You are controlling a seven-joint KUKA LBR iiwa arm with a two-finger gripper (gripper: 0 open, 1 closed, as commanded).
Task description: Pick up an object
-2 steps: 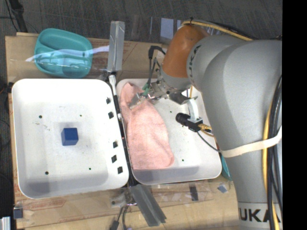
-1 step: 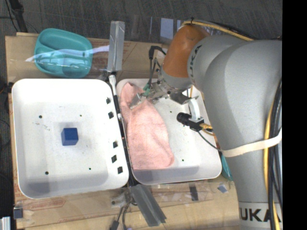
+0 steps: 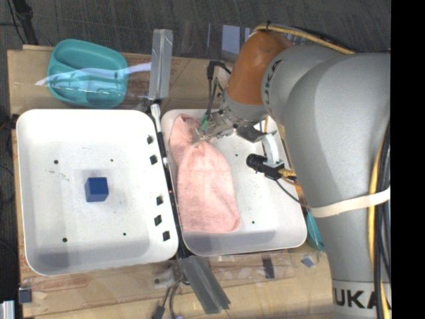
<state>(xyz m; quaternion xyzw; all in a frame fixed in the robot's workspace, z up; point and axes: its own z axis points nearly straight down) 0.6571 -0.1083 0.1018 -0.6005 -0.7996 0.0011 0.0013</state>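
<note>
A pink cloth lies lengthwise along the left side of the right bin. My gripper sits low at the cloth's far end, against its upper right corner, where the fabric looks bunched at the fingertips. The arm's bulk hides much of the gripper. A small blue cube rests in the middle of the left bin.
A teal plastic container with a clear wrapper lies on the bench beyond the left bin. The grey arm covers the right side of the right bin. Black clips line the divider between the bins.
</note>
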